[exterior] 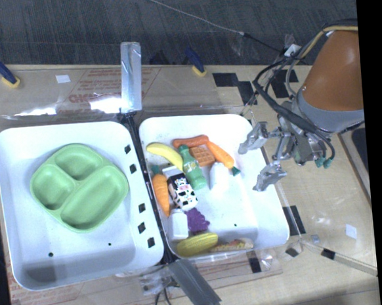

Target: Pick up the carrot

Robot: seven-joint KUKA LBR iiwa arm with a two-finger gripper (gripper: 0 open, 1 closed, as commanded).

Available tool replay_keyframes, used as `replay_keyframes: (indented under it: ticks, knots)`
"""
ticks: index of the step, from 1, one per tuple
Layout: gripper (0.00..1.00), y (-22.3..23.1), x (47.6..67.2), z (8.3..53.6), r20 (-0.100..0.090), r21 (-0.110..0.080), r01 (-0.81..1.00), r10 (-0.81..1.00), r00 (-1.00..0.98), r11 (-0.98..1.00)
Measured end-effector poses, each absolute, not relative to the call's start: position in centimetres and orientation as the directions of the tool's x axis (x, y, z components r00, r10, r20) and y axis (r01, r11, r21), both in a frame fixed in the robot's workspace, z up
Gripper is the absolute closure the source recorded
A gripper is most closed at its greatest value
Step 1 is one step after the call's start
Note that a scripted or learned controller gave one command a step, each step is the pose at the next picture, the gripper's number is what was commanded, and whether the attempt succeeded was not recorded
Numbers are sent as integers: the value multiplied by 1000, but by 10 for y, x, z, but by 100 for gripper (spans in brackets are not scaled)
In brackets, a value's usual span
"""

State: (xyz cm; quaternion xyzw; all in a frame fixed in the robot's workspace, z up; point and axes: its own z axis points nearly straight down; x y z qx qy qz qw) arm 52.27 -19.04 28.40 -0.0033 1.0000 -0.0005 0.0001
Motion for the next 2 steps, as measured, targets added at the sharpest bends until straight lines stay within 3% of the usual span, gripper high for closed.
replay_keyframes:
  ticks: [1,2]
  knots:
    - [0,-209,524,197,6,3,-52,-52,-999,999]
    - [0,-209,572,119,4,2,95,95,-996,996]
